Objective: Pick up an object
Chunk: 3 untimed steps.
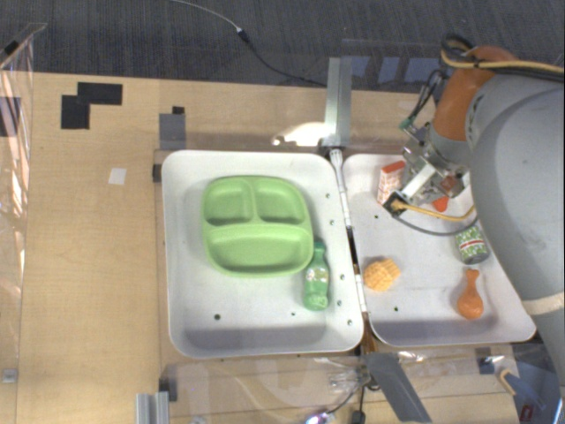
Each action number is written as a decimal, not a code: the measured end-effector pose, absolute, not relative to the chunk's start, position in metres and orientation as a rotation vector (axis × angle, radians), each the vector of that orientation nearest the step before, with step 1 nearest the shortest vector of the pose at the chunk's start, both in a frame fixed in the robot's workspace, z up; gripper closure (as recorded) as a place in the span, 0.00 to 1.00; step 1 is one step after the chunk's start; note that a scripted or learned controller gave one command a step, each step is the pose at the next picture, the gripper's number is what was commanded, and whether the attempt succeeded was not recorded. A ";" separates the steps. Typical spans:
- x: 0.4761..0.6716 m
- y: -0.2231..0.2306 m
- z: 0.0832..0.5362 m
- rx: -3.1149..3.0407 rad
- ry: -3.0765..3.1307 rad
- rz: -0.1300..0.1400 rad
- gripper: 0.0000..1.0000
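Note:
My gripper [429, 182] hangs low over the far part of the right bin [424, 321], just right of a small red and white carton [388, 182]. A small orange piece [440, 205] lies right beside the gripper. Nearer in the same bin sit a bumpy yellow-orange ball [380, 275], a green can [472, 245] and an orange drumstick-shaped toy [470, 296]. The arm's grey body covers the bin's right side.
The left bin [190, 316] holds a green divided plate [256, 225] and a green bottle [316, 281] lying against its right wall. A metal post [338, 104] stands behind the seam between the bins.

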State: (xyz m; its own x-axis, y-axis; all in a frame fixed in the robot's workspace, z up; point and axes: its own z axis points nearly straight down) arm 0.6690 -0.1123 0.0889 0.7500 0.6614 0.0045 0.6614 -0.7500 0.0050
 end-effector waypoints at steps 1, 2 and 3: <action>0.662 -0.035 0.187 3.006 0.911 0.007 1.00; 0.662 0.023 0.231 3.088 0.591 0.006 1.00; 0.657 0.004 0.233 3.125 0.341 0.006 1.00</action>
State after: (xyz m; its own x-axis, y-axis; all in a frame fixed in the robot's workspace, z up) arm 0.6567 0.0040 0.2333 0.9765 0.2154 0.0040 0.2154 -0.9765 -0.0014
